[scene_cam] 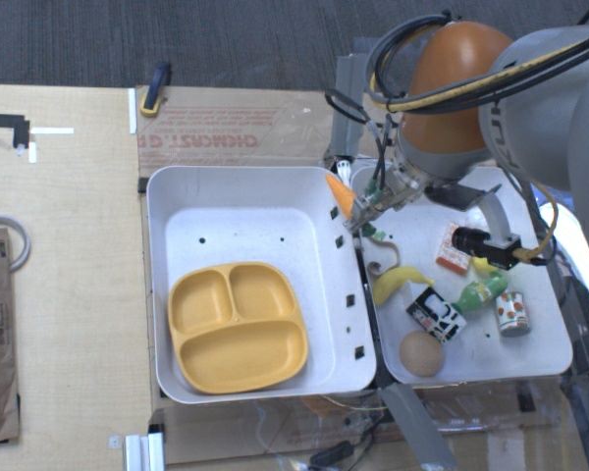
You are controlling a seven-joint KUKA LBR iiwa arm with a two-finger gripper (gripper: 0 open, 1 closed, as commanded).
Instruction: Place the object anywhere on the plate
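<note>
Hanging over the wall that the two shallow white bins share, the two-finger gripper [365,216] sits just at 4 o'clock of a small orange, carrot-shaped piece [339,195]. This piece is the thing nearest the tool, so it is probably the object meant. It lies tilted at the 2 o'clock corner of the left white bin [226,209], against or on the dividing wall. Cables and the wrist body cover the tip of the tool, so I cannot tell whether the pincer is apart, together or clamped on the piece, nor whether the two touch.

The orange piece looks like a moulded plastic toy: light, stiff, smooth and tapered. It would likely be slippery, and a grip near the thin end could squeeze it out. The thicker middle, taken across its short width, seems the safer hold. Its place against the wall leaves little room on that side.

The grey arm with its orange band [452,86] reaches in from 3 o'clock, passing over the right white bin [530,351], its wrist bent down and pointing toward 8 o'clock.

The yellow three-compartment plastic plate [238,328] lies flat at 7 o'clock in the left bin, well apart from the orange piece, with nothing on it. A yellow toy banana [401,282] lies near the tool at its 5 o'clock.
</note>
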